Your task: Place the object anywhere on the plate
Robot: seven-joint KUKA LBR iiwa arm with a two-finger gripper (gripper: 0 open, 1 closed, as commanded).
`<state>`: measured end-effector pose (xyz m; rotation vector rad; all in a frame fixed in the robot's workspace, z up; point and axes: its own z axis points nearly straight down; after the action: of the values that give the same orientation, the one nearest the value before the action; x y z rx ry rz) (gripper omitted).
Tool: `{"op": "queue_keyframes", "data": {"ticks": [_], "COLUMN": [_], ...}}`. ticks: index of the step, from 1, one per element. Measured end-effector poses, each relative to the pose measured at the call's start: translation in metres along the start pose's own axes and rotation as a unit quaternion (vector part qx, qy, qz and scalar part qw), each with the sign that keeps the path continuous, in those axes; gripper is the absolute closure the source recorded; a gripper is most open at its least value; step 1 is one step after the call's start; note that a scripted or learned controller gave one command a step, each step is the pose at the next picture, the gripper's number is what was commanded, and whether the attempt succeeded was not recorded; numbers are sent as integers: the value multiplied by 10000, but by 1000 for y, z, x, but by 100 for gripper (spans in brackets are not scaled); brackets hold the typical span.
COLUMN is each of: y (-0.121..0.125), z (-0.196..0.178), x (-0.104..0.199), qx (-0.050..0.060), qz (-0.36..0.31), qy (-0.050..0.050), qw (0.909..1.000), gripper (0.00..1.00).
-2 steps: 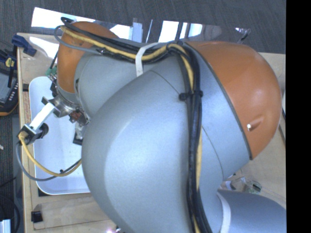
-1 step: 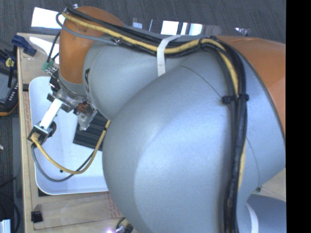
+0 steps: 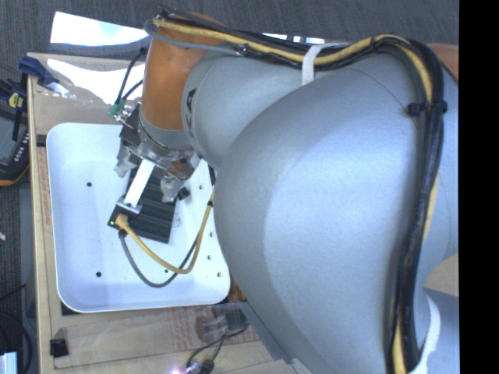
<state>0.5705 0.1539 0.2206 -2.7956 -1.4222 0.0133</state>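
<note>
My gripper (image 3: 148, 174) hangs low over the upper middle of the left white bin (image 3: 78, 232), under the orange wrist band (image 3: 164, 84). I cannot make out how its tips stand from this angle, and I see nothing held. The arm's big grey body (image 3: 327, 209) covers the right half of the view and hides whatever lies beneath it.
The bin floor to the left of and below the gripper is bare white with a few small dark holes. The wooden bench edge (image 3: 117, 333) runs along the front. A black and orange device (image 3: 12, 158) sits outside the bin at the far left.
</note>
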Motion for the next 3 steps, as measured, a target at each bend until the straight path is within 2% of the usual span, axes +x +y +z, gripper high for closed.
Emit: {"op": "queue_keyframes", "data": {"ticks": [1, 2, 3], "y": [12, 55, 114], "z": [28, 67, 28], "x": [80, 11, -17], "qx": [-15, -17, -35], "qz": [-55, -178, -1818], "qy": [12, 7, 15], "qw": [10000, 9998, 9833], "gripper": [0, 0, 0]}}
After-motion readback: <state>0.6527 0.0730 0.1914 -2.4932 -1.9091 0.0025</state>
